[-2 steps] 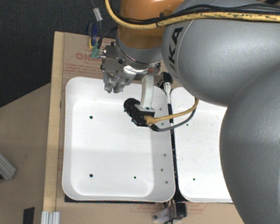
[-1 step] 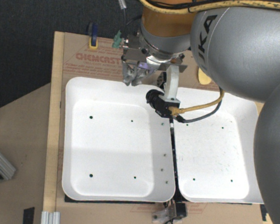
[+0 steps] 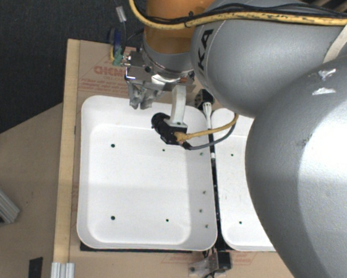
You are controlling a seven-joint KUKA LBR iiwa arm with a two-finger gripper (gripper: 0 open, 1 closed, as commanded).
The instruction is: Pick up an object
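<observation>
The tool [image 3: 142, 100] hung over the far edge of the left bin [image 3: 84, 156], close to that bin's back wall and nearer its right half. Whether it was apart or together could not be told from this slant, and nothing could be seen clamped in it. Just right of it and a little nearer the camera sat a black fitting [image 3: 164, 128], with a tan cable [image 3: 214, 134] looping off toward the seam between the two bins; it looked like part of the rig, not a loose item.

The visible floor of the left bin showed plain white with a few small dark dots [image 3: 112, 146] scattered across it. The right bin [image 3: 238, 230] lay touching the left one on the worktop [image 3: 69, 123], but the grey arm [image 3: 300, 118] covered most of it, leaving a strip along its left side and near corner in sight.

So which way an object lay from the tool could not be settled here. My judgement was that any candidate sat under the arm in the right bin, to the tool's right, and that a grasp would first call for a move that way
</observation>
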